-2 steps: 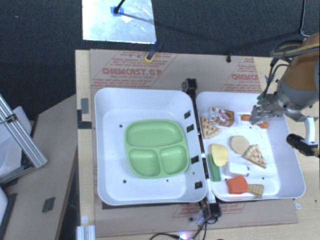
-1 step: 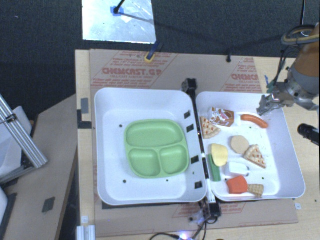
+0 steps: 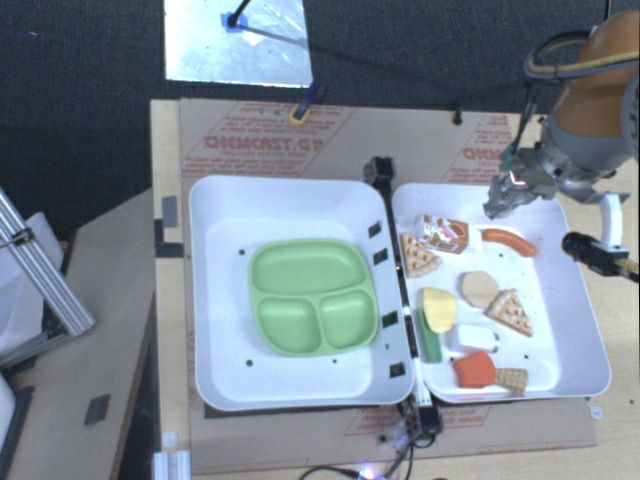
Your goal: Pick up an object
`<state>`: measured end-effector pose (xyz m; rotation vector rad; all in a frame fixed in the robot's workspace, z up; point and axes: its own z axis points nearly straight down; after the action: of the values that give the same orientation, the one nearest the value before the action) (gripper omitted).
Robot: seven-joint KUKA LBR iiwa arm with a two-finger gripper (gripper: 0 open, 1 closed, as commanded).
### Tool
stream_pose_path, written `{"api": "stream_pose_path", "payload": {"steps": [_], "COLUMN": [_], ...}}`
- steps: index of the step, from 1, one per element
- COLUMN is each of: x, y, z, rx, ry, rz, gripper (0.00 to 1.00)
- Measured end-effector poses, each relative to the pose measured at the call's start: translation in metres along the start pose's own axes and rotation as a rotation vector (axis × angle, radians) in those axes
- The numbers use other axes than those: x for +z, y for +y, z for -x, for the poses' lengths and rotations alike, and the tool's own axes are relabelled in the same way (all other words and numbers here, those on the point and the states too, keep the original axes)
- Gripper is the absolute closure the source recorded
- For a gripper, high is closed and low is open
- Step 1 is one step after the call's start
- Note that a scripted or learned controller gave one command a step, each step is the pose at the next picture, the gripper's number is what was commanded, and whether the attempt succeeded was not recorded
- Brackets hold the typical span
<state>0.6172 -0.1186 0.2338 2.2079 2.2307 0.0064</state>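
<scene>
One red-orange sausage (image 3: 509, 240), elongated, lying just beside gripper (image 3: 497, 208).

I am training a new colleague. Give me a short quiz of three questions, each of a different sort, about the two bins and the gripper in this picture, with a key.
1. True or false: the green tray lies in the left bin.
2. Multiple choice: the gripper is above which part of the right bin? A. near edge B. far end C. left wall
3. Fill in: the item nearest the gripper, to its lower right, is the ______.

Key
1. True
2. B
3. sausage
</scene>
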Motion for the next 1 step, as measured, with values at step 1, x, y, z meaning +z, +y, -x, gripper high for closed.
{"api": "stream_pose_path", "payload": {"steps": [1], "x": [0.0156], "y": [0.0176], "z": [-0.0525], "rx": [0.001], "ry": [0.0], "rz": [-0.002], "gripper": [1.0]}}
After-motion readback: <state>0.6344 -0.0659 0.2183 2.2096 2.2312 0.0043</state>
